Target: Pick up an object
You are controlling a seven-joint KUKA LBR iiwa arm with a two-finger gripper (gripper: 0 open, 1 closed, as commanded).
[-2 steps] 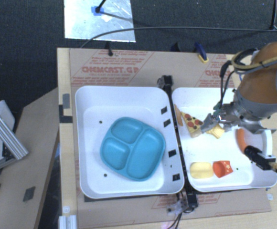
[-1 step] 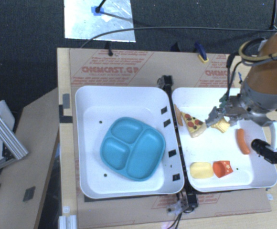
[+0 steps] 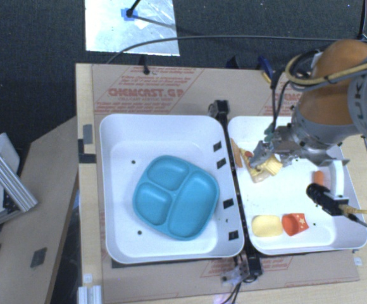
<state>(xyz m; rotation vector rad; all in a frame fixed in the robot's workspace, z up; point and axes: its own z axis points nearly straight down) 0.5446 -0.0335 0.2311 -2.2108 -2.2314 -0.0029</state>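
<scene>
My gripper (image 3: 261, 158) hangs low over the left part of the right bin (image 3: 297, 242), reaching in from the right. A pale yellow wedge-shaped object (image 3: 267, 168) lies directly under its tip, touching or nearly touching it. Near the bin's front lie a yellow rounded block (image 3: 266, 225) and a red-orange object (image 3: 295, 223). A thin orange stick (image 3: 236, 152) lies along the bin's left wall. An orange piece (image 3: 320, 178) peeks out beside the arm.
The left bin (image 3: 117, 170) holds a blue divided plate (image 3: 175, 196). A black divider with clips (image 3: 228, 170) runs between the bins. A black cable connector (image 3: 326, 199) hangs over the right bin's right side. The arm's orange body (image 3: 338, 81) looms over the bin's back.
</scene>
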